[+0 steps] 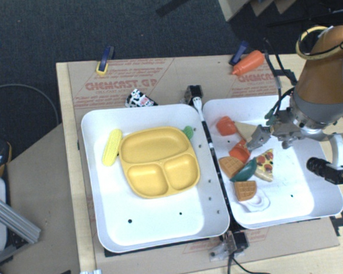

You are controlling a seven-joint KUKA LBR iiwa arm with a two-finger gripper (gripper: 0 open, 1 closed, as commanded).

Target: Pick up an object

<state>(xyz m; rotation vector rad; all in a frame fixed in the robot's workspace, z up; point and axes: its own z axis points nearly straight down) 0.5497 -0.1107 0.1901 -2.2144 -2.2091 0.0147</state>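
My gripper reaches in from the right over the right bin, its tip just right of and above a small red piece. Close around lie an orange-red block, a tan bread slice, a teal piece, a pizza slice, a brown waffle piece and a white piece. Nothing shows held in the gripper.
The left bin holds a yellow divided plate, a corn cob and a green piece. A black part hangs over the right bin's right side. Clamps sit at the board's back edge.
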